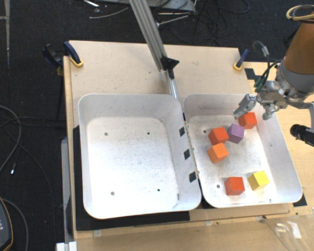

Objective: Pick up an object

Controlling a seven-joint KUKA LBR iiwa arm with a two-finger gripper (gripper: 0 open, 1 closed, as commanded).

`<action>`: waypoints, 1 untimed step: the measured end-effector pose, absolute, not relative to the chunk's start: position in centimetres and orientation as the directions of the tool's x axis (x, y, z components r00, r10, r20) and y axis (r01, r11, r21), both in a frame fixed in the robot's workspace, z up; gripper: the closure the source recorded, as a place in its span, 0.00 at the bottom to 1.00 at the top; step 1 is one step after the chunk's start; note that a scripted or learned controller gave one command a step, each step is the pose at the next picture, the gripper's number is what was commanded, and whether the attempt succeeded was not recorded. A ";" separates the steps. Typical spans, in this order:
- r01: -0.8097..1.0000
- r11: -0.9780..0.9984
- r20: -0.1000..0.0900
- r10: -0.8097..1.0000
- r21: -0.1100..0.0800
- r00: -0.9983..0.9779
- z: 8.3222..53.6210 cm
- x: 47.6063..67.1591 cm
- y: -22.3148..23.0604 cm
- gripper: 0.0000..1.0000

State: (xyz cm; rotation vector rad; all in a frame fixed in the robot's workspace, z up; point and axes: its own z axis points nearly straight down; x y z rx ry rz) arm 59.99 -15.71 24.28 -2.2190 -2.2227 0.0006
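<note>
Over the right bin (282, 156), gripper (257, 107) spread open, empty — orange block (248, 120) between its fingers. Block likely light, rigid; grip opposite flat faces — purple block (236, 133) crowds it.

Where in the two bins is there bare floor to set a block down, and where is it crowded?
The left bin has bare floor from wall to wall. In the right bin, a free strip lies between the orange cube and the red cube. It is crowded near the gripper, where the purple cube touches neighbouring blocks.
</note>
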 end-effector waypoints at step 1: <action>1.000 0.005 -0.003 1.000 0.003 -0.005 12.8 61.0 -11.5 0.00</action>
